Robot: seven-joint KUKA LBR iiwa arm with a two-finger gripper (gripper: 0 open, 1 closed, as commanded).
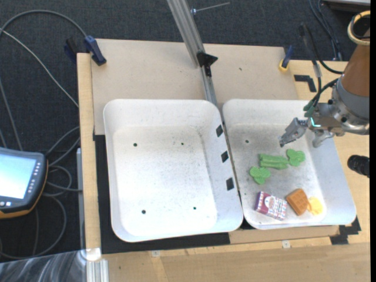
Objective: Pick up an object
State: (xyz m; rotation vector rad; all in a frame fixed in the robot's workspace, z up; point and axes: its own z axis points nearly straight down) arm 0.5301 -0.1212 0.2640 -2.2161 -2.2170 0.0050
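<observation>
Here, green toy lies below gripper.

One fixed overhead camera looks slantwise down on both bins.

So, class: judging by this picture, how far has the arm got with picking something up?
Done: the gripper has reached the right bin. In hand: nothing, it sits above the green toy. Left: descend, grasp and lift. The green toy, the box, the orange block and the yellow piece all lie on the bin floor.
</observation>
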